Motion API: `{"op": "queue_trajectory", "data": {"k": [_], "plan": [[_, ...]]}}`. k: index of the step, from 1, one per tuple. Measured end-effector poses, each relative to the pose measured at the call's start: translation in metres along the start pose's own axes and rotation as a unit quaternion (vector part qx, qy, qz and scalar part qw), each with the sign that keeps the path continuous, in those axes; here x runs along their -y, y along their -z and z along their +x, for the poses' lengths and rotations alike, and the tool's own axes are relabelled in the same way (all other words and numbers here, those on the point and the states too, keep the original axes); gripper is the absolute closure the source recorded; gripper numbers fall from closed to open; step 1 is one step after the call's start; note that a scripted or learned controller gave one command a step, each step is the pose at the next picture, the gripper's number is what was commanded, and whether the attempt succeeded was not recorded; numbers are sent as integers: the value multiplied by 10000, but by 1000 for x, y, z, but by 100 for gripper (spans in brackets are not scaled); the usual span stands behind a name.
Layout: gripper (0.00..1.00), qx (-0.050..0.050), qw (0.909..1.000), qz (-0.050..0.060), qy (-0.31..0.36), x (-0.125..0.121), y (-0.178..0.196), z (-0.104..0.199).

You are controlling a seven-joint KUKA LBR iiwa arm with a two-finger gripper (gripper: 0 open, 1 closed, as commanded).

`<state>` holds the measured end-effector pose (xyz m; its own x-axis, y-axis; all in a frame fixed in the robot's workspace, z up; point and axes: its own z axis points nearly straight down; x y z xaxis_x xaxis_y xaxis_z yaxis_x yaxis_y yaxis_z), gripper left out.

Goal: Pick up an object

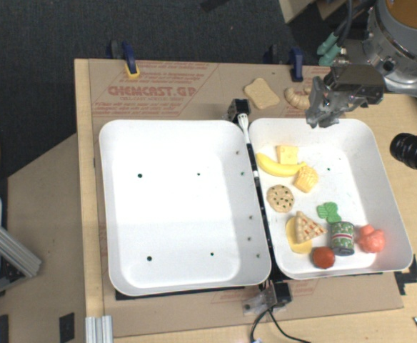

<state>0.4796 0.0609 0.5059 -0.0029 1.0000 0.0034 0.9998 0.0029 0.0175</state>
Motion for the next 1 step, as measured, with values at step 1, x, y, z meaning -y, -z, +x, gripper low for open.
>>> {"op": "queue_trajectory", "data": {"k": [1], "plan": [[0, 19, 10000, 86, -11, 0, -8, 0]]}}
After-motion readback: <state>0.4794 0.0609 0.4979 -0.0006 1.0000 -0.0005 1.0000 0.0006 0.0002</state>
